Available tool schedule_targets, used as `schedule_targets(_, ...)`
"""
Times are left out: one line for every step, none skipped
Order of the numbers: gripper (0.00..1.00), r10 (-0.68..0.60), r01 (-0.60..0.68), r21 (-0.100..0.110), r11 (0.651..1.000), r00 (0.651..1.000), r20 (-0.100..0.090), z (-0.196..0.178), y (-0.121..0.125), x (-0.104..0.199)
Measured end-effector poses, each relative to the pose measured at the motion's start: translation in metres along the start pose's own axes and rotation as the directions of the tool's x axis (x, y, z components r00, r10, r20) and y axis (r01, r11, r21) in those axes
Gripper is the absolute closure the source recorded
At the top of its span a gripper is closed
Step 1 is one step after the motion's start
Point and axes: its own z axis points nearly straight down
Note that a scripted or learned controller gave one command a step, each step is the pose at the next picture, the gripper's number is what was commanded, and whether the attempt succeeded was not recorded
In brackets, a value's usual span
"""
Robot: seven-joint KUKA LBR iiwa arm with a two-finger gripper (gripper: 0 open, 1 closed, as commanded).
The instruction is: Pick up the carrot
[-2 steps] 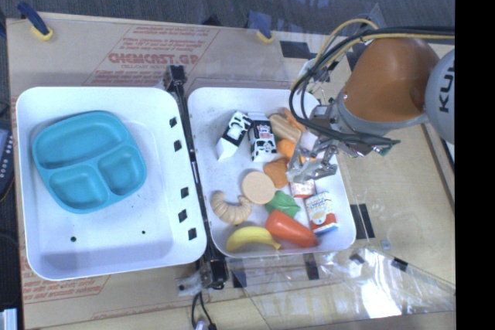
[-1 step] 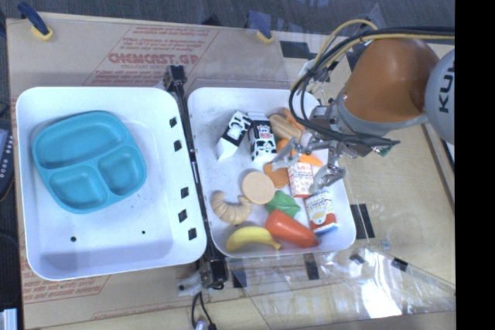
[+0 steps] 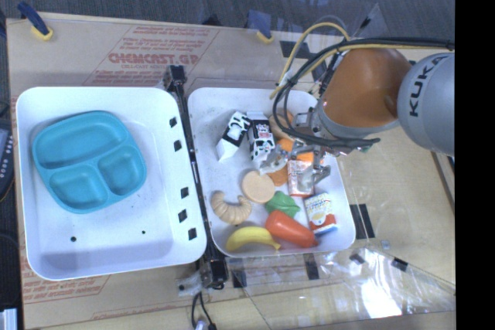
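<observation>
A desk (image 3: 232, 50) covered in brown cardboard carries two shallow white bins side by side, seen from above at a slant. The left bin (image 3: 46, 243) holds a blue divided plate (image 3: 87, 159) lying flat toward its far left part. The right bin (image 3: 203, 158) holds a cluster of toy foods. The carrot (image 3: 291, 229), orange-red with a green leafy top pointing left, lies near the bin's near edge, tilted slightly. A yellow banana (image 3: 251, 239) lies just to its left, touching or nearly touching it, and a small carton with a red base (image 3: 320, 213) stands just to its right. Farther back are a tan croissant (image 3: 230, 206), a round biscuit (image 3: 258, 186) and two black-and-white milk cartons (image 3: 247, 137).

The grey arm (image 3: 371, 93) with its orange band reaches in from the right, cables looping over it. The jaws (image 3: 303, 166) hang over the far right part of this bin, above a packet, apart from the carrot. Whether they are released or clenched cannot be told from here.
</observation>
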Motion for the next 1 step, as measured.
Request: schedule_targets(1.00,-0.004,0.004,0.007,1.000,1.000,0.001,-0.0130,-0.0027,-0.0016)
